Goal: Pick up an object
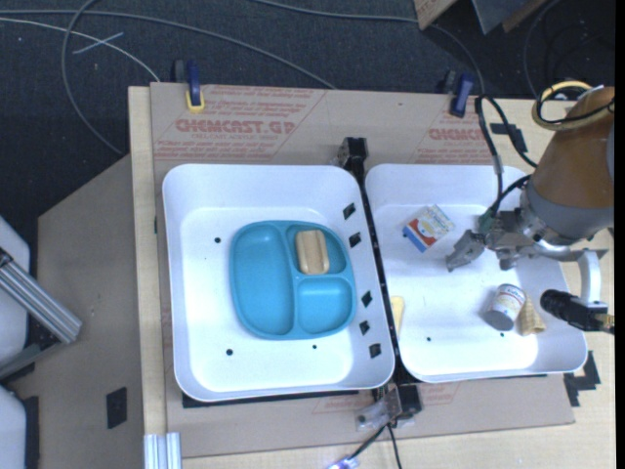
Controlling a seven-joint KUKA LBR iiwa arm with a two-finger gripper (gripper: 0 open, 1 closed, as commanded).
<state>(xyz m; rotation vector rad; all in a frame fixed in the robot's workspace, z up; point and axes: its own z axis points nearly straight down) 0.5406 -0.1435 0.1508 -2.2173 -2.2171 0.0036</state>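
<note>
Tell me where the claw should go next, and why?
Probably a short move down toward the small grey can. The claw hovers over the right bin holding nothing, and the can lies just below and beside it, about as near as the little white packet.

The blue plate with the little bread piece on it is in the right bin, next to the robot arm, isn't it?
Not quite. The camera view shows the blue plate, a divided one with the bread piece in one compartment, in the left bin. The right bin is the one next to the robot arm.
</note>
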